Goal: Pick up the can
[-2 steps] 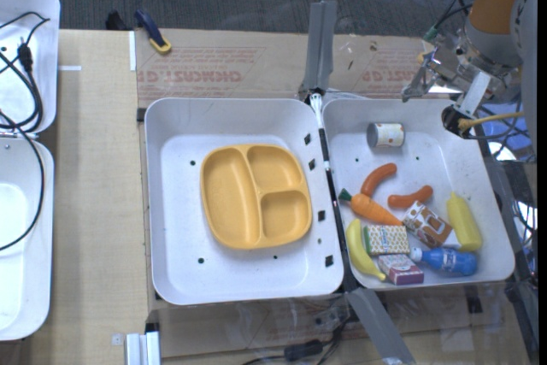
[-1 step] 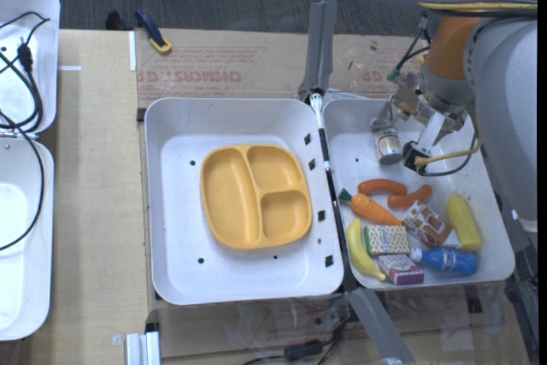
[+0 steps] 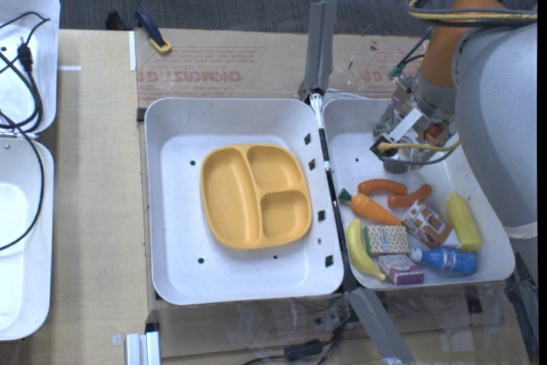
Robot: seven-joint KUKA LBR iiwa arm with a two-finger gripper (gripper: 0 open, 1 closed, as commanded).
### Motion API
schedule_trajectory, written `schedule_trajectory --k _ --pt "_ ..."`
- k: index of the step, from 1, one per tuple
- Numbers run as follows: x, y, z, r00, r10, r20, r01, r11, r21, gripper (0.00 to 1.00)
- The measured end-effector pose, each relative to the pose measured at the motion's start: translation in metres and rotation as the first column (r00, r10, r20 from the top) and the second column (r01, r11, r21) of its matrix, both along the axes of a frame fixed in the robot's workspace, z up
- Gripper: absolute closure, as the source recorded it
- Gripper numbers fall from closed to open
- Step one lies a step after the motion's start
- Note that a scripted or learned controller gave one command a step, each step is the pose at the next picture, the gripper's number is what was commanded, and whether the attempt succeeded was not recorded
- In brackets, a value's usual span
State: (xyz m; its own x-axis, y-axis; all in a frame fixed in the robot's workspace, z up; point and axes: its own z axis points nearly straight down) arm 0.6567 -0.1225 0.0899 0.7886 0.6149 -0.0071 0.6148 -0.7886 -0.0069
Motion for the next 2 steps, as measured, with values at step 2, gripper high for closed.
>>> schedule_trajectory --k 2 --pt "-0.031 0.077 0.101 1.000 -0.007 0.006 0.007 1.000 -0.001 1.00"
